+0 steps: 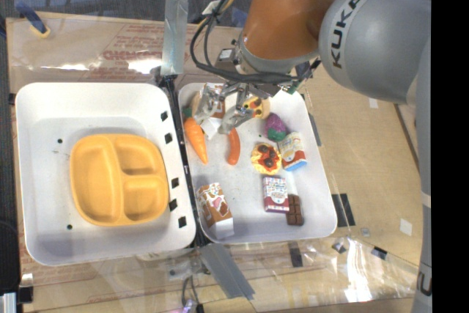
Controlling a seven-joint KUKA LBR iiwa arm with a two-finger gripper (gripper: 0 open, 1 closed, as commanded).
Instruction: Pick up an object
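Observation:
My gripper (224, 111) hangs low over the far end of the right bin (316, 179). It is open, with nothing that I can see between its fingers. Just below it lie an orange carrot (194, 140) and a red-orange pepper (233, 147), the pepper's upper end near the right fingertip. A yellow toy (257, 107) sits right beside the gripper. Further right are a purple grape bunch (276, 126), a small pizza-like piece (264, 156) and a small carton (293, 150).
Near the bin's front lie a milk carton (214, 207), a red box (275, 193) and a chocolate bar (294, 210). The left bin (44, 106) holds a yellow divided plate (117, 178). The arm's orange band (282, 15) looms over the far edge.

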